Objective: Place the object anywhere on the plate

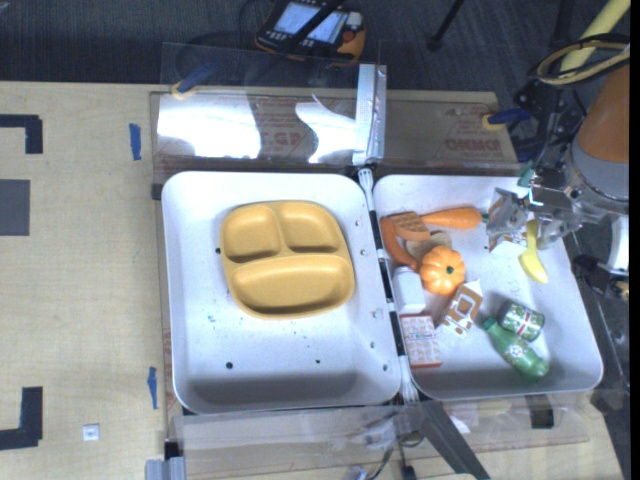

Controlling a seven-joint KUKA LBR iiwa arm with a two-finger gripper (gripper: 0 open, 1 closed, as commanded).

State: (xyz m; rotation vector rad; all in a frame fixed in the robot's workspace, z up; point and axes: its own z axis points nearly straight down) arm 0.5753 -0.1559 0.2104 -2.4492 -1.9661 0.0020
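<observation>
Look near the right edge of the right white bin (590,363): small yellow banana (534,264), just under the grey two-finger gripper (522,220). Cannot tell if open or shut. Grab mid-banana, lift high, lower onto the yellow plastic divided plate (288,258).

Plate (287,258) in left bin (190,368); pumpkin (442,268) in right bin (580,368).

A pale wooden bench (70,298) with black markings stands on dark grey carpet (100,18).
</observation>
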